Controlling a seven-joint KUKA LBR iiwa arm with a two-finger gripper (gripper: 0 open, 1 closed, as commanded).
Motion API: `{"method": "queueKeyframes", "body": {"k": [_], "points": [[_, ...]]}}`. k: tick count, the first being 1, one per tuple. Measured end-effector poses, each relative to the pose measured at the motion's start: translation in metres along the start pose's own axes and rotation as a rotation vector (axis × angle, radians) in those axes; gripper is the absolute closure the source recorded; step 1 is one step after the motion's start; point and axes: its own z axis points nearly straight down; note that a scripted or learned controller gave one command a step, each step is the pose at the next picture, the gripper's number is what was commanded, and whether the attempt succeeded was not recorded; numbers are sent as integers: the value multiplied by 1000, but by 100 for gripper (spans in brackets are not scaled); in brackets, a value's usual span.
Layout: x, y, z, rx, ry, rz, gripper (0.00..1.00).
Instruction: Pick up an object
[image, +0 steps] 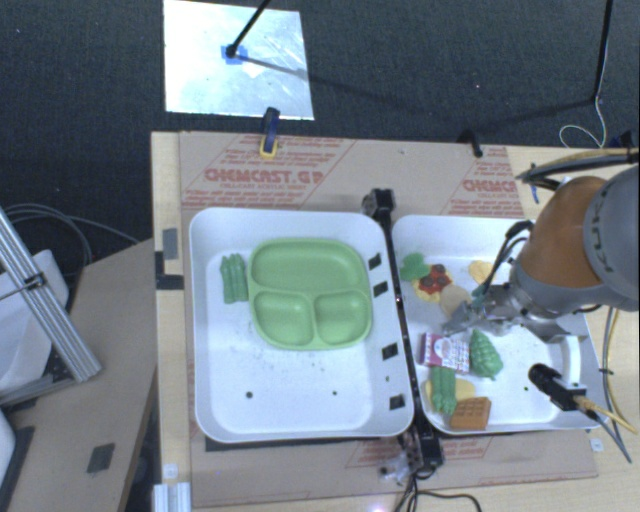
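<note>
My gripper (470, 316) hangs low over the middle of the right bin (520, 232), on the grey arm with its orange band (560, 240) reaching in from the right. Just below it lie a pink packet (443, 351) and a green ribbed toy (486, 355). A beige piece (455, 298) sits right beside the gripper's left. Farther back are a red and yellow toy (433, 282), a green leafy piece (413, 265) and a yellow piece (481, 270). Near the front lie a yellow and green corn (441, 388) and an orange waffle block (470, 412). Nothing visibly sits in the gripper.
The left bin (215, 390) holds a green divided plate (308, 292) and a green asparagus bunch (233, 278). A black divider rail (392, 300) runs between the bins. The arm covers the right bin's far right side.
</note>
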Motion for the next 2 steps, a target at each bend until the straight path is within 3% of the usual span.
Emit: {"method": "queueKeyframes", "body": {"k": [1,2], "points": [[3,-20,0,-2,1,-2,0],[24,6,-1,-7,0,-9,0]]}}
